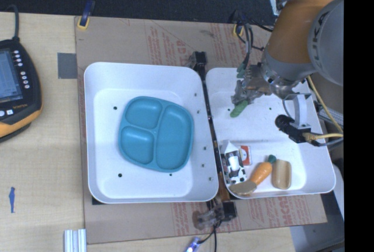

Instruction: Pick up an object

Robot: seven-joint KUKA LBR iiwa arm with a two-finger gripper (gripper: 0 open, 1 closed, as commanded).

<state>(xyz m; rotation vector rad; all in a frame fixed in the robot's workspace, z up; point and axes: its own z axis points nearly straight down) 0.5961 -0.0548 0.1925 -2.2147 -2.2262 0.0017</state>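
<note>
The hand (244, 96) hangs over the far end of the right bin (315, 186) with a small green object (238, 109) caught at its fingertips, apparently grasped and lifted, well away from the carrot (261, 172) in that bin's near corner.

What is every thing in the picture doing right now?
blue plate: lying flat in the left bin, nothing on it.
green thing: in the right bin, right at the gripper tip.
carrot: lying at the right bin's near edge.
tan block: lying beside the carrot.
small box: lying in the near left corner.
</note>
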